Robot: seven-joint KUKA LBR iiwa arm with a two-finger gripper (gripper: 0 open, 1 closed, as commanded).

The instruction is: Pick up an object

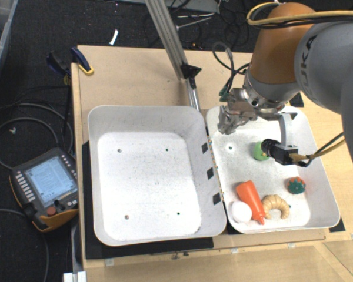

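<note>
Lying near the right bin's (317,157) front, the carrot (251,200) points away; tool (228,124) state unclear.

Orange carrot (251,200) beside croissant (275,204)

Desk (135,75): light tan wood top, set on a dark floor. Landmark: left bin (100,157), white, shallow, resting on a black mat (88,248) whose edge shows along the bin's left and front sides. Right bin (320,175), also white, sits just beside the left bin, rims touching along its right side. A blue and yellow tool (82,60) lies on the desk's far left corner, behind the left bin. A grey metal post (191,90) stands behind the left bin's far right corner
</note>
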